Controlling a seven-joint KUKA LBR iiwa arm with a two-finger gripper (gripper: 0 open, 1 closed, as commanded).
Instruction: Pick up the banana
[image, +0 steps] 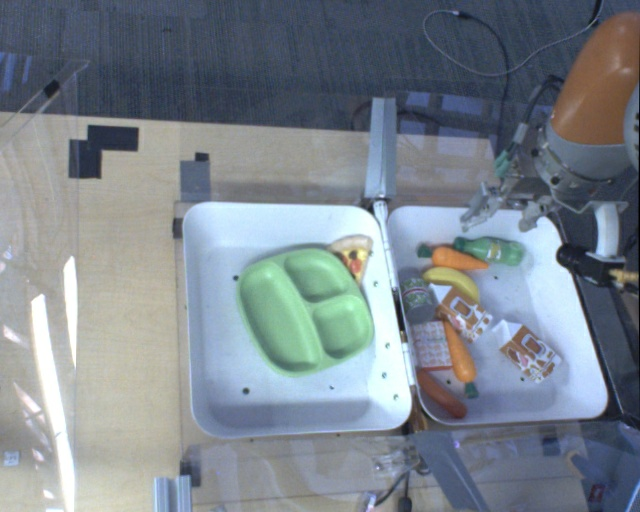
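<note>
The yellow banana (454, 281) lies in the right bin (578, 330), just below a carrot (453, 258) and a green bottle (490, 250). My gripper (503, 207) hangs over the bin's far edge, up and right of the banana and clear of it. Its fingers (480, 210) are spread, with nothing between them.
The right bin also holds a second carrot (459, 355), a small can (416, 297), two snack packets (528, 352), a red-white packet (430, 345) and a red sausage (442, 393). The left bin (210, 330) carries a green divided plate (305, 310) and a pizza slice (354, 254).
</note>
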